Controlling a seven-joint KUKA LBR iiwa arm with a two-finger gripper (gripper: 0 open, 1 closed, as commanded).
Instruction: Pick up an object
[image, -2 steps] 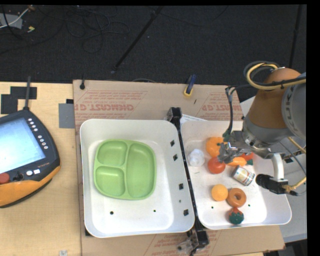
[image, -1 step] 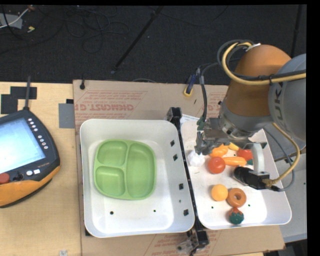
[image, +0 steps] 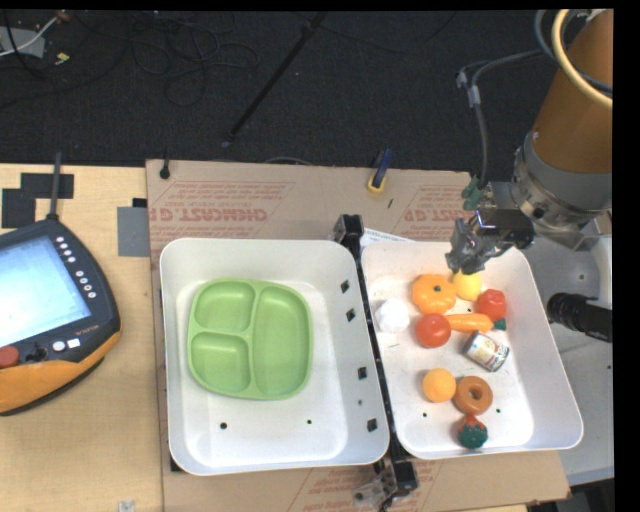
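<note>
The right bin holds toy food: an orange pumpkin, a yellow piece, a red pepper, a red tomato, a carrot, a white lump, a small can, an orange ball, a brown doughnut and a strawberry. My gripper hangs over the bin's far edge, just above the yellow piece and the pumpkin. Its fingertips merge with the dark body, so their spread is unclear. Nothing is seen between them.
The left bin carries a green divided plate. A black divider runs between the bins. A teach pendant lies at the far left of the bench. A blue and yellow clip rests on the cardboard behind the bins.
</note>
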